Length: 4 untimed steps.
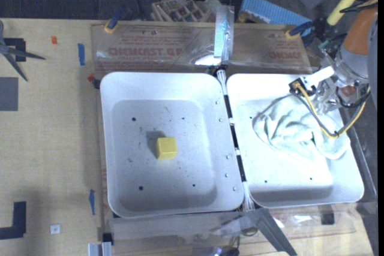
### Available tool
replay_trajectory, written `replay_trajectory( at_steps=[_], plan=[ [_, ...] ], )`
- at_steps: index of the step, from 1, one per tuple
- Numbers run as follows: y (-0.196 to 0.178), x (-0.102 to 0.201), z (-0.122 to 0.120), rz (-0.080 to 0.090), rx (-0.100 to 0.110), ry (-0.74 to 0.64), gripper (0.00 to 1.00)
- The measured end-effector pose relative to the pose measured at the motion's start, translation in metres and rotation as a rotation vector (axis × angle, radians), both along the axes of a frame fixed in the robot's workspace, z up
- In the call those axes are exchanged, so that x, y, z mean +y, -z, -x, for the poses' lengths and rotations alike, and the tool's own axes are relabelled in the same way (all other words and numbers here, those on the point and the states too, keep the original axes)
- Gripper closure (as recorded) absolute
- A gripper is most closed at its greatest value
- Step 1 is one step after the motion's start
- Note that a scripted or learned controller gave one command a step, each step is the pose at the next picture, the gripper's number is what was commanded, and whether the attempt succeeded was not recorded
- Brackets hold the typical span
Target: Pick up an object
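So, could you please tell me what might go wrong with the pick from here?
The pincer sits over the crumpled pale cloth in the right bin; limp fabric may slip or only partly lift. The loose yellow cable hanging by the cloth could snag. The yellow block lies far off in the left bin.

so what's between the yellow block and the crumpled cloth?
In the camera view, the adjoining bin rims separate the yellow block from the pale cloth; otherwise just bare bin floor.
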<state>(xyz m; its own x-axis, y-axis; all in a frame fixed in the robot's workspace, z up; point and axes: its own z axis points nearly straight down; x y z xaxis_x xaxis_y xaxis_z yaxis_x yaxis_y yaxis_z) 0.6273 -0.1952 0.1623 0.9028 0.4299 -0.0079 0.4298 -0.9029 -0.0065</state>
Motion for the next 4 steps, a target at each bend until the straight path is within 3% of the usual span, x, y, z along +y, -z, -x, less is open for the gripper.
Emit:
replay_trajectory(
  at_steps=[1,2,3,4],
  plan=[
    [0.069,-0.024,0.030,-0.002,-0.001,0.235,1.00],
    [-0.019,0.015,0.070,0.003,-0.001,0.226,1.00],
    [0.046,0.012,0.147,-0.001,-0.001,0.050,1.00],
    [0.003,-0.029,0.148,0.003,-0.003,0.243,1.00]
  ],
)
